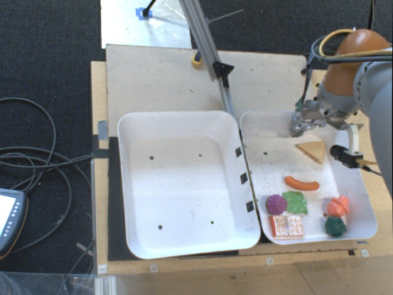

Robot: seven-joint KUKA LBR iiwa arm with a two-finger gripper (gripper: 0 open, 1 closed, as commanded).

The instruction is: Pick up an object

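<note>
Hovering claw (299, 128) above right bin (368, 217), beside sandwich wedge (312, 150).

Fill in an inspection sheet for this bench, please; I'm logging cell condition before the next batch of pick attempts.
Surface: bench bears left bin and right bin side by side.
Job's things: in the right bin, bread wedge, sausage, purple piece, green leaf, red-and-white pack, orange piece, dark green piece.
Clutter: nothing seen.
Grippers: gripper over the right bin's far end, beside the bread wedge; nothing seen between its fingers.
Cables: black loops on the floor at left.
Surroundings: handheld screen; slanted metal pole.
</note>
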